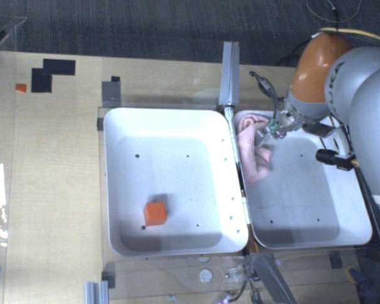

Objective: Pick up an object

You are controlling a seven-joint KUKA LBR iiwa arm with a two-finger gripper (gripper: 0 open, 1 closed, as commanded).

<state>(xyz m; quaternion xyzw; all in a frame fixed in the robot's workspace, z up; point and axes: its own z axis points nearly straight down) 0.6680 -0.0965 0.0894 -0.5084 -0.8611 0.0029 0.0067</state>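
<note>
Pink cloth (252, 149) is seen crumpled against the left wall of the right bin (316, 233). It is met at its upper right by the gripper (273, 129); any hold cannot be told. An orange block (155, 213) is seen in the left bin (171, 122).

Looks like a robotics lab: pale wooden surface (50, 170) bearing two shallow white bins (171, 122) side by side, split by a metal divider post (228, 75), black marker blocks (50, 73), loose cables (332, 8), dark carpet beyond
</note>
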